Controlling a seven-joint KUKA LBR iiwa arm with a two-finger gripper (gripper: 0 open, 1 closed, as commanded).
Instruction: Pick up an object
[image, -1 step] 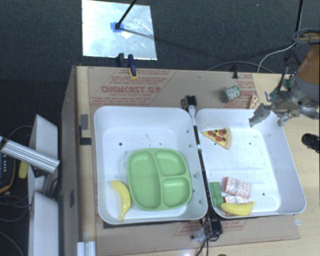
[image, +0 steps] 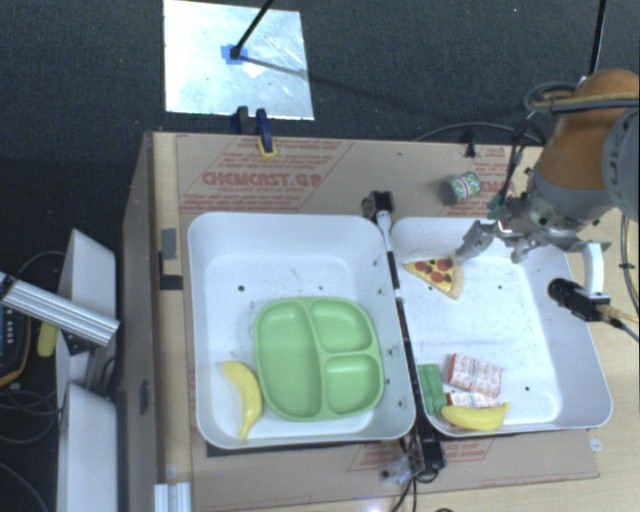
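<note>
My gripper (image: 498, 246) hangs over the far part of the right bin (image: 560, 350), open, with nothing between its fingers (image: 474, 242). A pizza slice (image: 437, 273) lies just left of it, near the bin's far left corner. At the near edge of the same bin lie a red-and-white packet (image: 472, 375), a small banana (image: 474, 416) and a green packet (image: 431, 387). The left bin (image: 290, 245) holds a green divided plate (image: 318, 357) and a second banana (image: 243, 396) at the plate's near left.
A small green-and-white can (image: 462, 186) lies on the cardboard bench behind the right bin. A black divider rail (image: 392, 290) runs between the two bins. The middle of the right bin shows bare white floor.
</note>
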